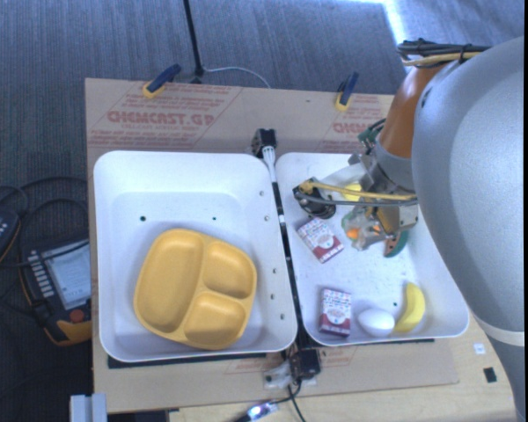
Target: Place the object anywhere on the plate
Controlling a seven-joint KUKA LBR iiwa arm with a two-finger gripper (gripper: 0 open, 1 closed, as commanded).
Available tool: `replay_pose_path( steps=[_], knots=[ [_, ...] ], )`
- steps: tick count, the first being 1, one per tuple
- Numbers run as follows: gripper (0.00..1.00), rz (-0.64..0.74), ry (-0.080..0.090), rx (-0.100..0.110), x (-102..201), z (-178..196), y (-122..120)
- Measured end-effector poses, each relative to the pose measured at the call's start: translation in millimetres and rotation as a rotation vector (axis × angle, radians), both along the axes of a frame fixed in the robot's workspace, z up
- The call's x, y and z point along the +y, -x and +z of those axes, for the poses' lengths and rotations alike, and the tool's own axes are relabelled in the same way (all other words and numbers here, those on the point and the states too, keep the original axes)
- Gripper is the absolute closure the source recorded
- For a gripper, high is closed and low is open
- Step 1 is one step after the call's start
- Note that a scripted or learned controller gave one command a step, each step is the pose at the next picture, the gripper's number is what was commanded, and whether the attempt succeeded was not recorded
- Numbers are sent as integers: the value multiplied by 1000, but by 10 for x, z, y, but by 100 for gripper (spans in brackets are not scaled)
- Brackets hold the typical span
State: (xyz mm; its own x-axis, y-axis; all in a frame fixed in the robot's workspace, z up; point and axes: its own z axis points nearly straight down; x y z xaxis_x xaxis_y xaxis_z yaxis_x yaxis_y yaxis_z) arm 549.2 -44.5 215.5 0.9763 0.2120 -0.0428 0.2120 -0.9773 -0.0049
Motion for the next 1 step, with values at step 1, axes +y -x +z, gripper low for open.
replay_pose_path(
  steps=[1],
  knots=[
    [100, 5, 1, 14, 9, 39, 6]
  ],
)
